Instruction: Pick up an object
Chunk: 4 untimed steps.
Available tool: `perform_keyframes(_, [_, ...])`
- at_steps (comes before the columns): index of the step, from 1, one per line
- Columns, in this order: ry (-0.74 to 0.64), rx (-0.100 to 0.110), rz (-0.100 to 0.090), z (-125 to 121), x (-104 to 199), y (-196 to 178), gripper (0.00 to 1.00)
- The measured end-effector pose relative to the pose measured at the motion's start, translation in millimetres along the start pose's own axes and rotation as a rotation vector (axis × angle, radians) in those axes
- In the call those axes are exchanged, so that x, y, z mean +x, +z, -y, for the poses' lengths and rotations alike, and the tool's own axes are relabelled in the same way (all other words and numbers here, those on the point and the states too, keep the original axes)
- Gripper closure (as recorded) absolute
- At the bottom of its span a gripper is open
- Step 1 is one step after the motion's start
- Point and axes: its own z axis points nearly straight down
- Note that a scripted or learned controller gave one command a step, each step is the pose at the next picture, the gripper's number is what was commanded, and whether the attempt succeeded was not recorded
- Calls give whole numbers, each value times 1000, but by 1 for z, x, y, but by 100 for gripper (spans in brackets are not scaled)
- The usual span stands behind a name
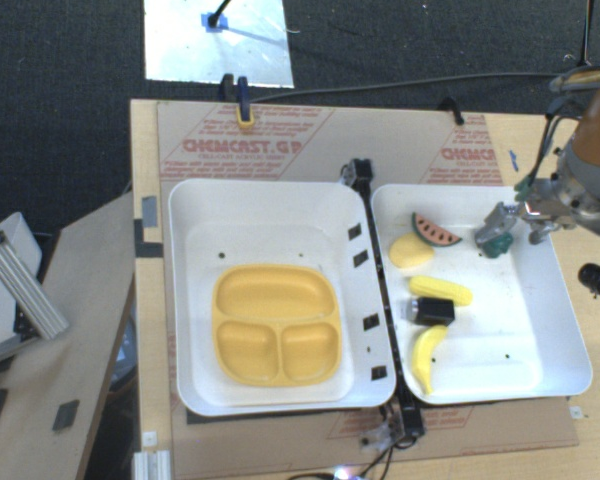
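Lying left of gripper [497, 236]: watermelon slice [436, 231].

Right white bin [555, 298], contents: red watermelon-slice toy with green rind [437, 230], upper left; pale yellow rounded lump [411, 253] just below it; yellow oblong block [441, 289], lying flat; small black box [433, 311] touching beneath; curved yellow banana [426, 357] nearest the front wall.
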Motion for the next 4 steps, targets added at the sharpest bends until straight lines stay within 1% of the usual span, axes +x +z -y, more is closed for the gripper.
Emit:
perform_keyframes(1, [-3, -11, 2, -2, 0, -7, 0])
perform_keyframes(2, [0, -7, 1, -2, 1, 56, 0])
perform_keyframes(3, [0, -7, 1, -5, -5, 117, 0])
perform_keyframes(4, [0, -9, 1, -5, -5, 144, 0])
